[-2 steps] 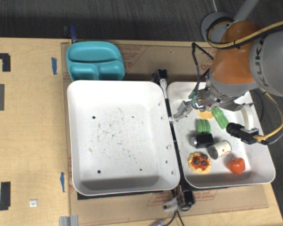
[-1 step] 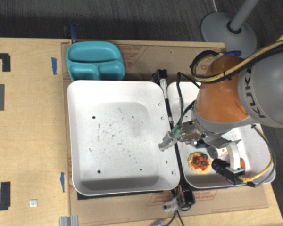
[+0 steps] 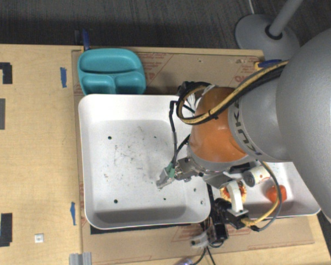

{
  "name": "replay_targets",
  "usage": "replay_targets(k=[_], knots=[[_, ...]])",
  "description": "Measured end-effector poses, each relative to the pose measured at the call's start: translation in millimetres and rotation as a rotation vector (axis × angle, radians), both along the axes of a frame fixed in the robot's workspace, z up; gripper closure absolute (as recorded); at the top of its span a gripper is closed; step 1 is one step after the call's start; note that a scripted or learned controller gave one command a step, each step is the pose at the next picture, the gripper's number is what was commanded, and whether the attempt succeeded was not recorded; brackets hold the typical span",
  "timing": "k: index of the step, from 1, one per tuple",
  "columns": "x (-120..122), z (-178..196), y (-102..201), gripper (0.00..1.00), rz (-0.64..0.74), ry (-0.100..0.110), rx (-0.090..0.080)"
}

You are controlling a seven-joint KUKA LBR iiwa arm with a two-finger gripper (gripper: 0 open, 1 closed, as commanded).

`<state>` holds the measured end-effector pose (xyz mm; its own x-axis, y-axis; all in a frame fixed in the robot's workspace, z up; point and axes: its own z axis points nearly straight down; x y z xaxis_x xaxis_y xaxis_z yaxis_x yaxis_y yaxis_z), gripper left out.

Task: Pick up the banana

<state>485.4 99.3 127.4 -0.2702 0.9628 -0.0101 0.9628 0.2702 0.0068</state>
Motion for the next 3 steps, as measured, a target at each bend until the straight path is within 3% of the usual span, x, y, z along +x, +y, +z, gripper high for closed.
replay_targets(k=[1,2,3], knots=[[6.8,29.7,69.2,0.00,-0.295,0.008,0.009],[-5.7,-41.4,122.4,0.00,0.019,0.009,0.009],[-5.1,-31.0,124.1,1.00,0.018,0.007,0.013]])
